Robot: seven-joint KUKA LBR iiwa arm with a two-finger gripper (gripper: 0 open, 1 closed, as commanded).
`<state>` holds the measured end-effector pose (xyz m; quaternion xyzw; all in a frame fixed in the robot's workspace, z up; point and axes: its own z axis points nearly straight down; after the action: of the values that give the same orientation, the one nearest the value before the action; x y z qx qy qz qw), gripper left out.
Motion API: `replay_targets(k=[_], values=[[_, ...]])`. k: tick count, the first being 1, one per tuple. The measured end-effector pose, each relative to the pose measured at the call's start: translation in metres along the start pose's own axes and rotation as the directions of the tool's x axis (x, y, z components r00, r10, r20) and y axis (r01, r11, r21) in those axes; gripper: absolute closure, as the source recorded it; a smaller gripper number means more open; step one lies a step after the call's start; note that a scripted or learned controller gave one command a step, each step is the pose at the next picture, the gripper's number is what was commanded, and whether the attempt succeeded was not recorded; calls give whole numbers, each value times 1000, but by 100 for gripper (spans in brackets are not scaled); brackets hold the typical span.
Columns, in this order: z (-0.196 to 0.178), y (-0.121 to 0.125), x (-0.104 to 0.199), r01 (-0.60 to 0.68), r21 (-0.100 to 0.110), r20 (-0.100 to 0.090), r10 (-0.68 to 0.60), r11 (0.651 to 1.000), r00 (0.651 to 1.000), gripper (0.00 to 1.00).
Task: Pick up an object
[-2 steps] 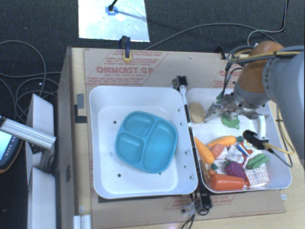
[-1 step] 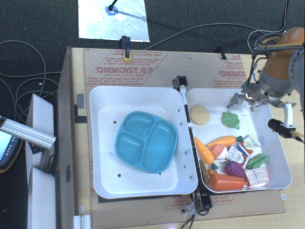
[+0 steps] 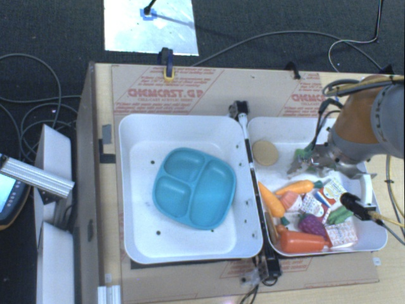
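On the cardboard-topped bench, the right bin (image 3: 380,236) holds a light, stiff, likely slippery toy carrot (image 3: 295,187), best pinched mid-body, just below the gripper (image 3: 302,163), whose grip I cannot tell.

Crowded toy pile (image 3: 311,215); open plate (image 3: 194,187)

Blue divided plate (image 3: 194,187) in a white bin (image 3: 136,170) — orange carrot (image 3: 271,199), purple toy (image 3: 311,223).
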<state>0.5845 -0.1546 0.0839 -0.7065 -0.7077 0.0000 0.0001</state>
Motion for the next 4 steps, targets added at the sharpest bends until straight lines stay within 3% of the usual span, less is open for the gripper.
replay_targets(k=[1, 2, 3, 4], values=[[0, -43, 47, 1, -1, 0, -1, 1000, 1000, 0], [0, -91, 60, -2, -2, 1, 2, 1000, 1000, 0], [-1, 4, -3, 1, -4, 2, -1, 1000, 1000, 0], [-1, 44, -27, 2, -3, 2, -2, 1000, 1000, 0]])
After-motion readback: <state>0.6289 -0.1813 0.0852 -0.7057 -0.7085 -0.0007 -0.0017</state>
